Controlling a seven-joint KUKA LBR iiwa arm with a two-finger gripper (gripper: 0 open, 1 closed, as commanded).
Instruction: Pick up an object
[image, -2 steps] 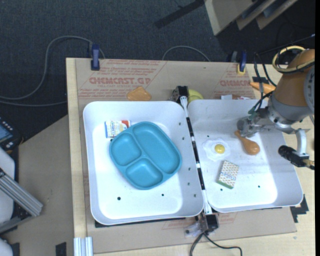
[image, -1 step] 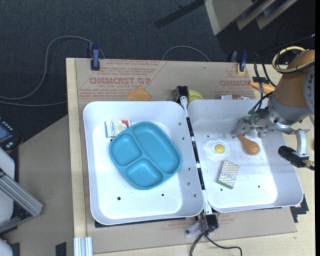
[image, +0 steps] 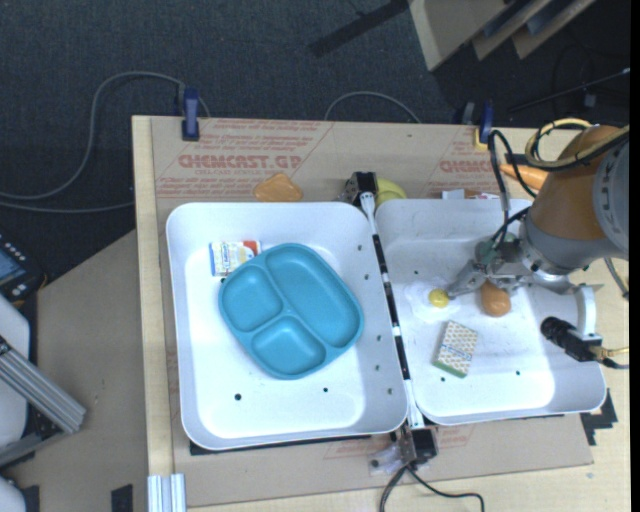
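Over the right-hand white bin (image: 520, 400), the grey arm with its orange band reaches in from the right, its gripper (image: 485, 278) lowered close to the bin floor. Two thin fingers (image: 462, 284) splay apart at a moderate width, one stretching left toward a small yellow ball (image: 438, 297), the other ending beside a brown egg-shaped object (image: 494, 299). Nothing sits between the fingers; whether either tip touches its neighbour cannot be told.

Three loose items lie in this bin: one yellow ball, one brown object and one small patterned box (image: 456, 348). The ball is round and has no long axis. The brown object is slightly elongated, its longer side running roughly up and down the view. The box lies flat below them, apart from both, its long axis tilted slightly, running from lower left to upper right.

Two items occupy the left-hand white bin (image: 200, 380): one blue divided plate (image: 290, 310) with three compartments, its long axis running diagonally from upper left to lower right, and one small white carton (image: 232, 256) just beside the plate's upper left rim, possibly tucked under it.

Beyond the bins, an orange object (image: 278, 188) and a yellow object (image: 390, 191) rest on the bench (image: 160, 300).
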